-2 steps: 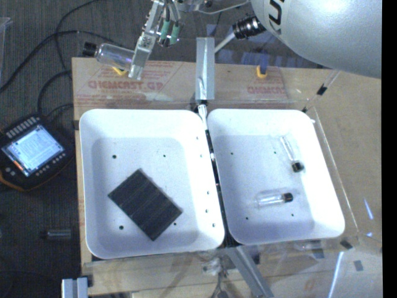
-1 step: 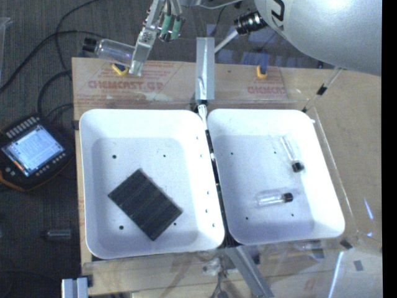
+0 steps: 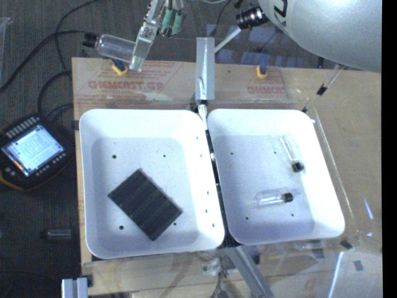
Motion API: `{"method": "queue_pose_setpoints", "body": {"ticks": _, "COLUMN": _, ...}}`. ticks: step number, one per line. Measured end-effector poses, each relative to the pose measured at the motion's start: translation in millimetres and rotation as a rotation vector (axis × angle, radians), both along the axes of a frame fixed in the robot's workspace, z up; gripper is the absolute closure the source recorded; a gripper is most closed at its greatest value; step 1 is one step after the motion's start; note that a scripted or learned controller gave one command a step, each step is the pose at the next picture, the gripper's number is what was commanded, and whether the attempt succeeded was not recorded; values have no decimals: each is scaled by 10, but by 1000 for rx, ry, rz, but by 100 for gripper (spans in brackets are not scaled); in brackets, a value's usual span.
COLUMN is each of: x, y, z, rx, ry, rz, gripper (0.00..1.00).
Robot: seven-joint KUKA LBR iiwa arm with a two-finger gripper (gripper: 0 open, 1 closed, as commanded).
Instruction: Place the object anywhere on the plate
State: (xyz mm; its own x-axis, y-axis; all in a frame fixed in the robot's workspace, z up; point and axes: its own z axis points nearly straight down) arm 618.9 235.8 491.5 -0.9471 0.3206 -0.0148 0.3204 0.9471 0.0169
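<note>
A dark ribbed square plate (image 3: 146,203) lies flat in the left bin (image 3: 99,166), towards its front. My gripper (image 3: 138,56) is high beyond the left bin's far edge, over the cardboard backing. It is shut on a clear vial (image 3: 115,45) with a black cap, which sticks out sideways to the left of the fingers (image 3: 144,39). The vial hangs well behind the plate and slightly to its left.
The right bin (image 3: 322,185) holds two more clear vials with black caps, one (image 3: 289,153) near the back right and one (image 3: 275,198) near the middle. A grey metal post (image 3: 205,70) stands behind the divide between the bins. A teach pendant (image 3: 32,148) lies left of the bench.
</note>
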Motion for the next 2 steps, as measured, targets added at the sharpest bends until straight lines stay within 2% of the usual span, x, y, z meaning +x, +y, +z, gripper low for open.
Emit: {"method": "queue_pose_setpoints", "body": {"ticks": 2, "x": 15, "y": 6, "z": 190, "rx": 2, "ry": -6, "rz": -1, "gripper": 100}}
